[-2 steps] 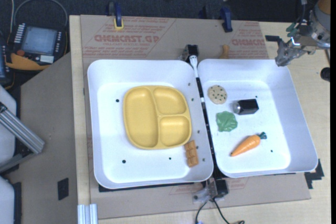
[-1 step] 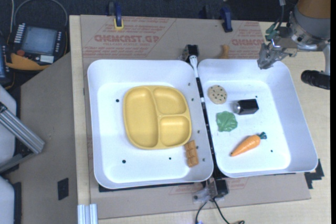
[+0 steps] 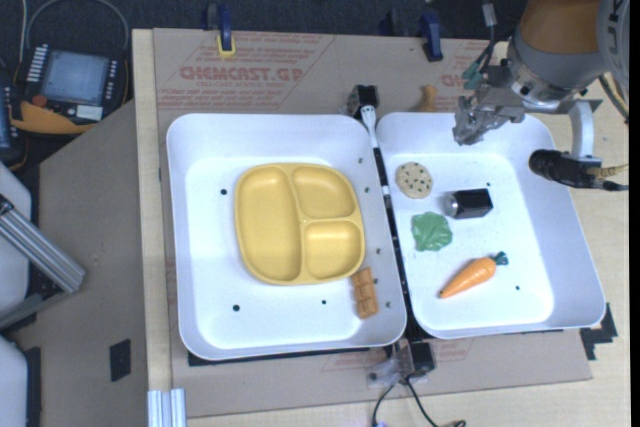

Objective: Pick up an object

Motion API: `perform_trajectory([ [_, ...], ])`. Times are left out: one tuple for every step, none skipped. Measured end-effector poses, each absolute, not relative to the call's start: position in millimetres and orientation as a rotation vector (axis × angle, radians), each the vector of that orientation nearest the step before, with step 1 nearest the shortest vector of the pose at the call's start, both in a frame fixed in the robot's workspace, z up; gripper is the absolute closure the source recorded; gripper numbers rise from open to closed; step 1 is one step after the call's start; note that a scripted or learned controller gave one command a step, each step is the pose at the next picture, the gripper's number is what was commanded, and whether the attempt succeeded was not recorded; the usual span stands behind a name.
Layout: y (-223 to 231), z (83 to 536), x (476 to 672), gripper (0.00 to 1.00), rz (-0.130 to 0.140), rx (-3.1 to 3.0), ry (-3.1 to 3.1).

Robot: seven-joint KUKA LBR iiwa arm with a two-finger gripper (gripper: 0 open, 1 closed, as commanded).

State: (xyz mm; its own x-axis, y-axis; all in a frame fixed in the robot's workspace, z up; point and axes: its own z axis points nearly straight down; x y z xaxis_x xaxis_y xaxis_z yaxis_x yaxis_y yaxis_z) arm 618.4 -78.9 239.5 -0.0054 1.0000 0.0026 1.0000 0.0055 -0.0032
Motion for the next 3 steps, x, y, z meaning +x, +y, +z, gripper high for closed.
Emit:
perform_trajectory([
  [-28.1,241.5,596.4,1.0,0.001,-2.213,-2.224],
  [31.0,246.2,587.2,1.0,0.0,-2.213,-2.226],
  [74.8,244.3,579.7,1.0,0.001,-2.213,-2.226],
])
